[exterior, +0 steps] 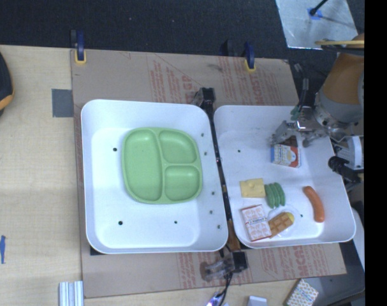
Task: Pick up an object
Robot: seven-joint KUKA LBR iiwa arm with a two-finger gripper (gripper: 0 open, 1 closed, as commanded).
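Over the right bin (226, 171) the gripper (294, 132) hangs with its fingers spread wide, just above a small carton (286, 154) (red and white). Nearer the front lie a sausage (314, 203), cheese (252, 187) and a green pod (274, 194). Left bin (94, 171) holds a green plate (161, 165).

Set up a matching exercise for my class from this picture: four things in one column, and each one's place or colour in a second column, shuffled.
Things
1. divided plate
2. sausage
3. carton
4. cheese square

Descriptions
A. orange-red, near the right bin's right edge
B. pale yellow, beside the green vegetable
C. green, in the left bin
D. directly below the end effector, upper part of the right bin

Pairs: 1-C, 2-A, 3-D, 4-B
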